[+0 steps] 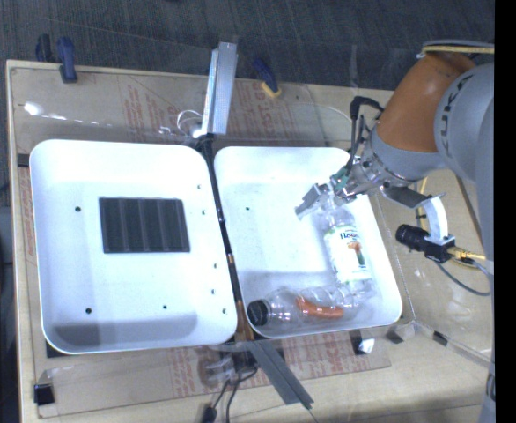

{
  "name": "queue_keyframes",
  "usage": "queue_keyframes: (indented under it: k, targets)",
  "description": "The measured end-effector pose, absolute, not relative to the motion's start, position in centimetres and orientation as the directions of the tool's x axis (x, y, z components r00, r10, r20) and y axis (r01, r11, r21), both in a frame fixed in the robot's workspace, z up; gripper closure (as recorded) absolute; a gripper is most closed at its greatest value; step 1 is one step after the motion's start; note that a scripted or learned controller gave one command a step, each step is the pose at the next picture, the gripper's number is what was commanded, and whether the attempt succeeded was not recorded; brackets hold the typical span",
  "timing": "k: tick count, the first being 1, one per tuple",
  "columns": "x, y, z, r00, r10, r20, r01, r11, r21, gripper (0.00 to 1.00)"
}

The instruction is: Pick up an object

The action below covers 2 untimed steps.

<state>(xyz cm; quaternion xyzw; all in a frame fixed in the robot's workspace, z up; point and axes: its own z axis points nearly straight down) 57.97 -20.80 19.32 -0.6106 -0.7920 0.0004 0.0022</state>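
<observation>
Toward four o'clock in the right bin: two clear plastic bottles lie on the white floor, meeting near the bin's lower right corner.
Labelled bottle (346,252): clear, with a white label bearing green and orange marks; it lies nearly along the twelve-to-six line beside the bin's three o'clock wall, its upper end toward the gripper.
Second bottle (306,307): clear with something orange inside and a black cap at its nine o'clock end; it lies along the six o'clock wall, its other end touching or just beside the lower end of the labelled bottle.
Gripper (324,197): at about one o'clock inside the right bin, over the top end of the labelled bottle; a grey finger part juts toward nine o'clock. Whether it is open, closed or clasping the bottle cannot be told, as clear plastic and metal blur together there.
Arm (421,117): grey with an orange band, reaching in from three o'clock above the bin's upper right corner.
Right bin (267,174): shallow and white, bare across its ten o'clock half.
Left bin (64,183): shallow and white, just beside the right bin at nine o'clock, holding a dark ribbed rectangular panel (143,225) near its centre.
Bench (108,95): pale, with blue clamps (67,58) along its twelve o'clock edge.
</observation>
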Motion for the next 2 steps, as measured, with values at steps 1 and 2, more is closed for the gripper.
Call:
queue_keyframes:
  k: [1,2]
  targets:
    - [59.26,-20.84,18.66,-0.277,0.961,-0.001,0.961,0.277,0.001,0.0]
    - [59.26,-20.84,18.67,-0.277,0.961,-0.001,0.961,0.277,0.001,0.0]
